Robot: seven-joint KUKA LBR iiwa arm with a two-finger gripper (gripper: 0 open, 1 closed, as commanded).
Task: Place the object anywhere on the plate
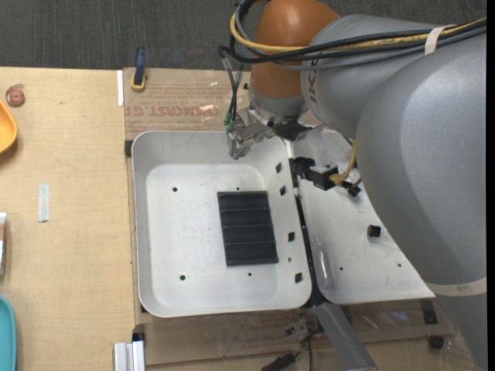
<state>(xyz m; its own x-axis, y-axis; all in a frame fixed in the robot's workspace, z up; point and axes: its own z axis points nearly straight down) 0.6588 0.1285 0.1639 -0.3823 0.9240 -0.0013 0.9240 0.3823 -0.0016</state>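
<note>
1. Bins are seen side by side on the wooden surface [69, 168]: the left bin [178, 230] in full, the right bin [348, 261] partly covered by the arm [418, 130].
2. A black ribbed block [247, 228] is found lying flat on the floor of the left bin, right of its middle and apart from every wall.
3. The claw [241, 139] is placed over the far rim of the left bin, towards that bin's far right corner, well apart from the black ribbed block.
4. Whether the claw is apart or together cannot be told from this angle, and nothing is seen clamped in it.
5. The arm is brought in from the right, its orange band [290, 25] lying beyond the claw, with yellow and black cables [309, 46] looped around it.
6. A small black piece [373, 230] is seen on the floor of the right bin, close to the arm's edge.
7. A cardboard sheet [186, 103] is laid beyond the left bin, and a blue clamp [139, 68] is fixed at its far left corner.
8. An orange object [5, 130] is cut off by the left edge of the view.
</note>
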